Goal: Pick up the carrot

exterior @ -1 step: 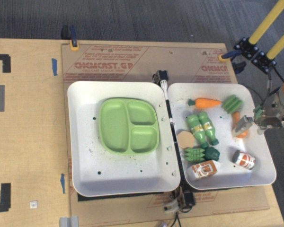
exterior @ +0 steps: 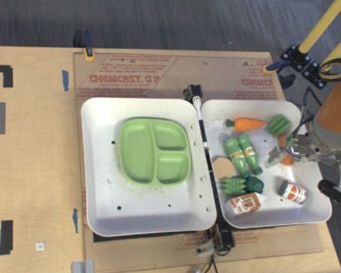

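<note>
- The desk [exterior: 34, 152] carries two white bins; the left bin [exterior: 96, 169] holds a green divided plate [exterior: 155, 151].
- The right bin [exterior: 312, 209] holds the carrot [exterior: 249, 124], lying near its far wall.
- The end effector [exterior: 285, 152] hangs right of the carrot, apart from it; I cannot tell its grip.

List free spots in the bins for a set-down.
Left bin: bare floor in a band all round the green plate. Right bin: bare strip below the can; crowded from the carrot down to the carton.
</note>
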`<state>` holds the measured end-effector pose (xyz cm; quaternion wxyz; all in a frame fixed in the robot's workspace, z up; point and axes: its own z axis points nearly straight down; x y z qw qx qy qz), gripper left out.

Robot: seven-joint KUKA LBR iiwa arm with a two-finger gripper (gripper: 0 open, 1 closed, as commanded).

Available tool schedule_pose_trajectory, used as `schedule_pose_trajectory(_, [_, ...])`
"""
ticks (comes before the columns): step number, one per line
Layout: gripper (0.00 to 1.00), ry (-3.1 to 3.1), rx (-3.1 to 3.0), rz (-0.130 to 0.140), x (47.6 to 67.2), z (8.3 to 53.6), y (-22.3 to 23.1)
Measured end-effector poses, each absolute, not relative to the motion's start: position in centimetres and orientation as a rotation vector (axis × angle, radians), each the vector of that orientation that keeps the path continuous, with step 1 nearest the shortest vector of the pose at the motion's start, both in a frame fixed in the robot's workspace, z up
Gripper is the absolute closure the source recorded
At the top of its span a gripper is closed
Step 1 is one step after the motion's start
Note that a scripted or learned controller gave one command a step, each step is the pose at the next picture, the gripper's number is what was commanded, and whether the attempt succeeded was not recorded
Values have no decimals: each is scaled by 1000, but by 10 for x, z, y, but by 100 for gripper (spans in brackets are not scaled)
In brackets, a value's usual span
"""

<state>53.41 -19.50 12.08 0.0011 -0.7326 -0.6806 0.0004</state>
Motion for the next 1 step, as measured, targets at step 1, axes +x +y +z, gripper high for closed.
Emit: schedule_pose_trajectory(1, [0, -1552, -2721, -11, 576, 89, -194])
